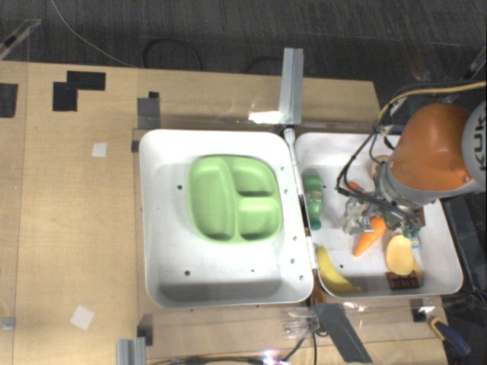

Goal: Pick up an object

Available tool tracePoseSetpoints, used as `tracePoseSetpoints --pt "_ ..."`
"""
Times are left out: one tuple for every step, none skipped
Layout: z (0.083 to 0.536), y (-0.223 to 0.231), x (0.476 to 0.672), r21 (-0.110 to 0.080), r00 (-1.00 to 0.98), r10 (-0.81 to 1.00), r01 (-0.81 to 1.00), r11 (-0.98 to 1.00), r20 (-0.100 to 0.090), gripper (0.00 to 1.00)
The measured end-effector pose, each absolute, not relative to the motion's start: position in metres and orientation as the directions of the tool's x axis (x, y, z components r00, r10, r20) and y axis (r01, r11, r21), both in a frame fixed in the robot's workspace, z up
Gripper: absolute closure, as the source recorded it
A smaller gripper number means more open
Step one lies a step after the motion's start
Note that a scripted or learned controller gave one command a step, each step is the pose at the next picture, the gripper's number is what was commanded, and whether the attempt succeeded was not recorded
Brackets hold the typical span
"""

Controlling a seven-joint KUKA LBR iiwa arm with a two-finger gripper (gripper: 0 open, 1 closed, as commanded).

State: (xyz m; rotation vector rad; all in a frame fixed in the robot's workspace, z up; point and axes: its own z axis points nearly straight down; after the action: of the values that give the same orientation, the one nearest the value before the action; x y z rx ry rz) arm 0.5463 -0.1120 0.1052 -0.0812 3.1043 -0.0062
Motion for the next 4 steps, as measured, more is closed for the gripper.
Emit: tracePoseSetpoints --pt "0.105 -0.112 0.546 -0.005 -0.998 -0.052 -0.052 0.999 -0.035 0.0" --pt "0.117 -0.112 0.549 -0.006 -0.998 -0.054 -0.053 0.999 -0.045 1.0" --pt "0.117 -0.111 0.549 -0.006 -0.998 -0.054 -0.054 0.999 -0.044 0.0" --pt "0.091 -0.116 0.545 -0.001 -0.999 -0.043 -0.043 0.999 -0.017 0.0"
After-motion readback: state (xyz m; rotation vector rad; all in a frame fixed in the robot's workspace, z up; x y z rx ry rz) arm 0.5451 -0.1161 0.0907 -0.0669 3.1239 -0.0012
